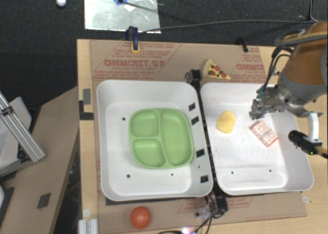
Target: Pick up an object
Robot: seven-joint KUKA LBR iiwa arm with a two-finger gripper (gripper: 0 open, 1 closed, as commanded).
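Claw (258,113) above pink packet (264,133), near yellow lump (226,122).

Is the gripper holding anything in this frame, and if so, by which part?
Cannot be told. The gripper sits low in the right bin, just above the pink packet; nothing visibly sits in it.

Green divided plate (161,138) lying in the left bin (110,125). Pizza-slice toy (216,70) on the cardboard sheet (154,61) just behind the right bin (292,176). Orange ball (140,217) on the desk (56,125) near the front edge. Small white ball (61,1) and a silvery sheet (120,2) on dark cloth at the back.
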